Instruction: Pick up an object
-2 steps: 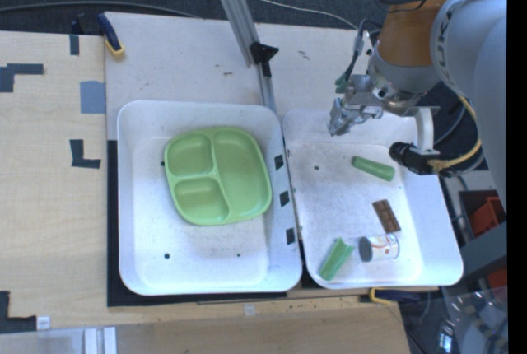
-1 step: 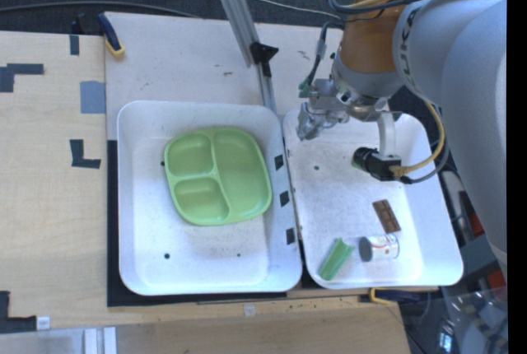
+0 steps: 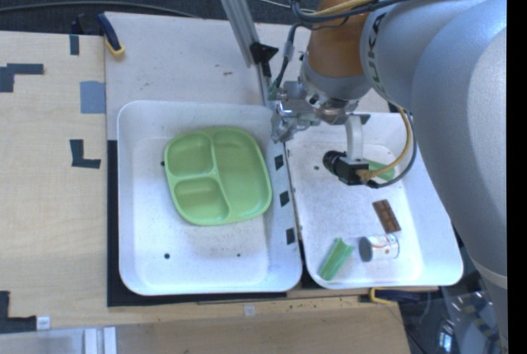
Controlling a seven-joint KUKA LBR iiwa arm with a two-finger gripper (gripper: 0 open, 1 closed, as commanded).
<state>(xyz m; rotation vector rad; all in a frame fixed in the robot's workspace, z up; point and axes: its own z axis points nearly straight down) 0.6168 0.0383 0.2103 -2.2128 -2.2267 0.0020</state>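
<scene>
A green divided plate (image 3: 217, 175) lies in the left bin (image 3: 140, 262), close to its right wall. In the right bin (image 3: 436, 258) a small green piece (image 3: 335, 258) lies near the front. Beside it are a clear item with a grey cap (image 3: 375, 248) and a small brown block (image 3: 386, 216). My gripper (image 3: 282, 122) hangs over the divider between the two bins, just above the plate's upper right corner. Nothing is visibly held in it.
A slanted aluminium bar (image 3: 233, 2) runs down from the top to a point just behind the gripper. A blue and yellow clamp (image 3: 111, 34) sits at the bench's back left corner. The large grey arm covers the right bin's back right part.
</scene>
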